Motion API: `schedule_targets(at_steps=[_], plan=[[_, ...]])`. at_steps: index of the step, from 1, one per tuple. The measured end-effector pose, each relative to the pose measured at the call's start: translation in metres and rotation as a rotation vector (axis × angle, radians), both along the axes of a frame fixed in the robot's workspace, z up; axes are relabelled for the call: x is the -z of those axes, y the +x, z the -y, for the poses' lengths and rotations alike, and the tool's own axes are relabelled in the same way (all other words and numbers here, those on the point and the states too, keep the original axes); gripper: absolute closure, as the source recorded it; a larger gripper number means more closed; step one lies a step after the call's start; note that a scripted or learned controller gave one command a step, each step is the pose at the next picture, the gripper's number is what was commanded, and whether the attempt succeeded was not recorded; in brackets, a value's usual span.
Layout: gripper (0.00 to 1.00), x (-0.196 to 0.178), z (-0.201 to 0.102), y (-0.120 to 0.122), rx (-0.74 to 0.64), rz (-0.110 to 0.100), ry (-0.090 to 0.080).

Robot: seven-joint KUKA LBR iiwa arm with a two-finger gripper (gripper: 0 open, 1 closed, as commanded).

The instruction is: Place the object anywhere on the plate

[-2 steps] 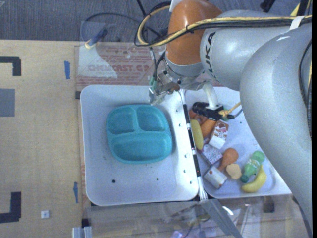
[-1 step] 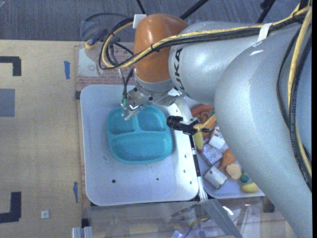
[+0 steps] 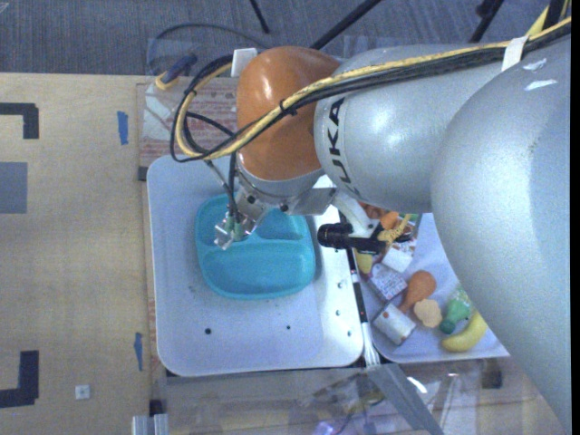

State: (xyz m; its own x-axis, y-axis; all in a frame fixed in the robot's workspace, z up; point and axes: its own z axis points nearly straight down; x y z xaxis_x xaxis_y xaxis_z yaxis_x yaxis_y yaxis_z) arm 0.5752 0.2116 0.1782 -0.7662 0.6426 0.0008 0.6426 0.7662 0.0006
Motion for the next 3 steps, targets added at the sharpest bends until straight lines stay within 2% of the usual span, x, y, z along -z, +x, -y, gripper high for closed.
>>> schedule_targets(at_steps=[1, 2, 3], plan=[[1.00, -0.040, -0.002, -0.062, -0.289, 0.000, 0.000], [0.00, -0.040, -0.002, -0.062, -0.289, 0.001, 0.000], [1.00, -0.050, -0.002, -0.060, -0.287, 0.005, 0.002]])
